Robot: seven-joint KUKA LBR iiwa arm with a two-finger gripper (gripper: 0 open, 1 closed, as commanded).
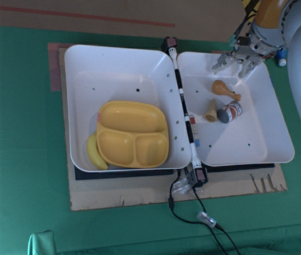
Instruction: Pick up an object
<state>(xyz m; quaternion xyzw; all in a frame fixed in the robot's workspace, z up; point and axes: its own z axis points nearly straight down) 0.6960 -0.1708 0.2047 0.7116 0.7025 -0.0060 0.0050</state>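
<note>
The gripper [235, 64] hangs spread and seemingly unladen over the right bin's [277, 137] far rim. Just nearer the camera lie a wooden drumstick [225, 90], cone [211, 110] and small can [230, 112]; bare floor lies nearer still.

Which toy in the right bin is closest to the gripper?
The brown drumstick-shaped toy. It lies just below the gripper, while the cone and the small can sit farther down.

The two bins [118, 62] look like smooth, shiny white plastic, the yellow tray [131, 134] like shiny plastic too, and the green mat [28, 142] looks soft and dull.
</note>
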